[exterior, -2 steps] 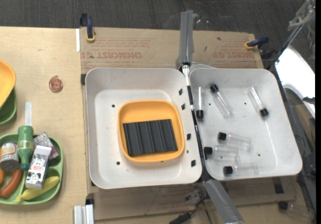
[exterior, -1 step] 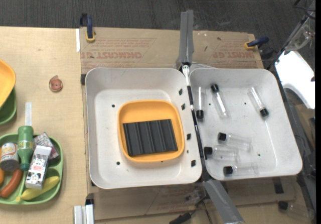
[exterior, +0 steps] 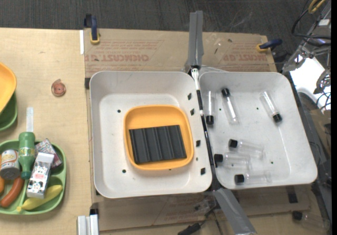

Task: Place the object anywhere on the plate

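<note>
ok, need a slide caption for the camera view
Dark ribbed block lies on the orange plate in the left bin; capped clear vials lie scattered in the right bin.

Far right edge of scene: bundle of dark and yellow cables, looping down toward near side. Just below it, bright white glare patch. Too blurred and cropped to tell whether either belongs to robot's body. Pose and state of grey arm: cannot tell from this view.
</note>
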Controlling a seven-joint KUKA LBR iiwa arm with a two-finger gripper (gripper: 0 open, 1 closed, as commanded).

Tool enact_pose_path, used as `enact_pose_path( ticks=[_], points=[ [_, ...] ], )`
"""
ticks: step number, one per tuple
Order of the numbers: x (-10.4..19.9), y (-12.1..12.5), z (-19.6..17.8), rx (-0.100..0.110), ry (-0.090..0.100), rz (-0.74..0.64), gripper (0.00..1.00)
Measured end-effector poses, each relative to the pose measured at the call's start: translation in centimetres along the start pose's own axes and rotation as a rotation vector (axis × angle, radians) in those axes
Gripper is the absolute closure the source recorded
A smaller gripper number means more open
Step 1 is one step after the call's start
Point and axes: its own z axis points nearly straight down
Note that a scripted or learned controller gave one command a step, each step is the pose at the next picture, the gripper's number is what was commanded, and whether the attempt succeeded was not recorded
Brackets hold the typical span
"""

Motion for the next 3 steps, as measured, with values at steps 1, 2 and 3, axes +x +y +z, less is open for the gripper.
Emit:
enact_pose_path(
  ticks=[1, 2, 3],
  points=[
    [-1.1, -1.4, 0.4, 0.001, -0.001, -0.308, 0.0],
    [-1.7, -2.1, -0.4, 0.001, -0.002, -0.634, 0.0],
    [-1.6, -2.0, 1.6, -0.003, -0.002, -0.854, 0.0]
  ],
)
